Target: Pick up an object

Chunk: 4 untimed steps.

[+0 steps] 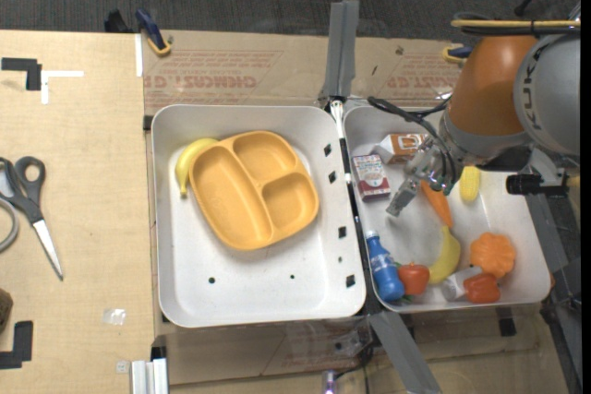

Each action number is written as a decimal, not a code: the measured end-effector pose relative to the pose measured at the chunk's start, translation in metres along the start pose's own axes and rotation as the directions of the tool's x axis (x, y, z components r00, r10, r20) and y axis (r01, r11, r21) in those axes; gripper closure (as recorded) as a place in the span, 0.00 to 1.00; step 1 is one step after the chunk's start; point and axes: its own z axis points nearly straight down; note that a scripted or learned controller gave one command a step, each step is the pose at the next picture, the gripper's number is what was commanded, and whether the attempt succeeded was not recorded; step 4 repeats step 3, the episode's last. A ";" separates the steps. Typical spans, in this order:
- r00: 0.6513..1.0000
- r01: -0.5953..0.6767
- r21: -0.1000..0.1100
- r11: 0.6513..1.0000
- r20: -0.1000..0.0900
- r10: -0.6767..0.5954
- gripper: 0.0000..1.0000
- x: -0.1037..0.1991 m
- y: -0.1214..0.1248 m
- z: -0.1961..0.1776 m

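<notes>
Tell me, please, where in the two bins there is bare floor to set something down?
The left bin has a bare strip below the orange plate, along its front wall, and a smaller patch by its right wall. The right bin is crowded: banana, blue bottle, cartons and toys surround the gripper; a little floor shows around its centre.

Grey arm low, wrist bent leftward
</notes>
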 end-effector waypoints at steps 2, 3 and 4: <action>0.998 -0.061 0.000 0.998 0.000 0.061 0.00 -0.026 -0.026 0.000; 0.974 -0.227 0.002 0.974 -0.004 0.227 0.00 0.012 -0.042 0.001; 0.974 -0.227 0.002 0.974 -0.004 0.227 0.00 0.012 -0.042 0.001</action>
